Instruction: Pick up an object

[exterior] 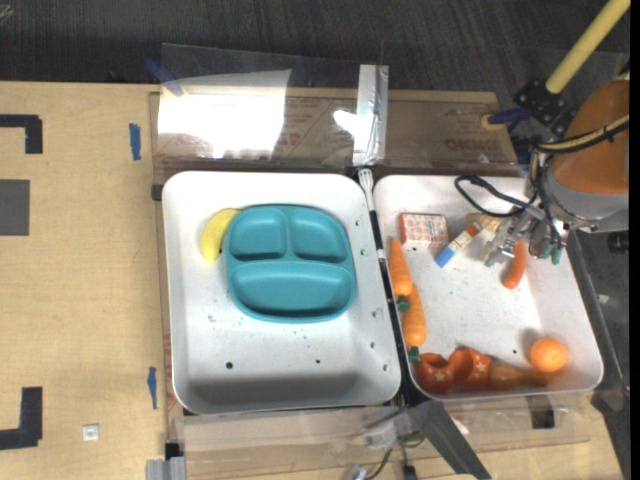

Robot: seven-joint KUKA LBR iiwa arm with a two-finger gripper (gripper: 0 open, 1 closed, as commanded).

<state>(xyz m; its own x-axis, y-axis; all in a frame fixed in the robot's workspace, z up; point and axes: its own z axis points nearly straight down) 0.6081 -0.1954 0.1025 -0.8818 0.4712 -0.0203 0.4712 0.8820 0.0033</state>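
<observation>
Claw (520, 236) hovers over the small orange carrot (514, 266), lying near-upright; grip cannot be told.

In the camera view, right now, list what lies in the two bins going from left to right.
Yellow banana → teal divided plate → long carrot → small printed box → blue-capped tube → small orange piece by the claw → orange ball.

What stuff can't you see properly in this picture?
- Gripper: blurred and tangled with cables in the camera view, so its fingers and anything in them are unclear.
- Yellow object: mostly hidden under the teal plate.
- Small box: label too small to read.
- Arm: cut off by the right edge.
</observation>
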